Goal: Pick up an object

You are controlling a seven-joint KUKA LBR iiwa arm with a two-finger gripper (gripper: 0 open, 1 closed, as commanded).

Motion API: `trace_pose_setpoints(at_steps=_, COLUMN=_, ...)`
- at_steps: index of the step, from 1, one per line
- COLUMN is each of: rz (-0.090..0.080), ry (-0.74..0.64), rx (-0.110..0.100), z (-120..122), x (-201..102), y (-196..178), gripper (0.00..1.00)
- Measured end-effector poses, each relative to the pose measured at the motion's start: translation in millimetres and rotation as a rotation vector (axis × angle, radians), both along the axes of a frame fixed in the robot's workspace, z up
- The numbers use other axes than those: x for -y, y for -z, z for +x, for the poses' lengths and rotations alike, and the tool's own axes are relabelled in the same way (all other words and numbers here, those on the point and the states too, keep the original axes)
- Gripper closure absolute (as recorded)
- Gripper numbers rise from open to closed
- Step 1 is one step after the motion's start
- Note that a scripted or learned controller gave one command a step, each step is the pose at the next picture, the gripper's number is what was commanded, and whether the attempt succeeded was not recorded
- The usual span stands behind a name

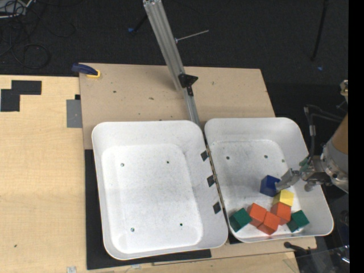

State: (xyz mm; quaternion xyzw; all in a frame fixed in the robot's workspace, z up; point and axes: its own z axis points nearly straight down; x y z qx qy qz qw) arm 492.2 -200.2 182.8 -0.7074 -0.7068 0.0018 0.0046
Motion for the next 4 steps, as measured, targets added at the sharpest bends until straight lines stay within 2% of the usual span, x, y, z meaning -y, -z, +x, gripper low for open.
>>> trace_pose_setpoints(at_steps=1, rz=-0.006, ry=0.002, rx=0.010, z=5, x=-7, y=57, gripper=0.00)
trace_pose_setpoints(at_steps=2, rz=-0.009, ry=0.004, rx=0.014, z=6, x=-5, y=91, gripper=0.00)
trace_pose_setpoints(at_steps=3, rz=-0.007, ry=0.011, rx=0.014, z=6, x=-4, y=81, gripper=1.00)
trace_pose_setpoints(at_steps=4, rz=-0.005, ry=-0.002, rx=0.011, z=17, x=-1, y=28, gripper=1.00)
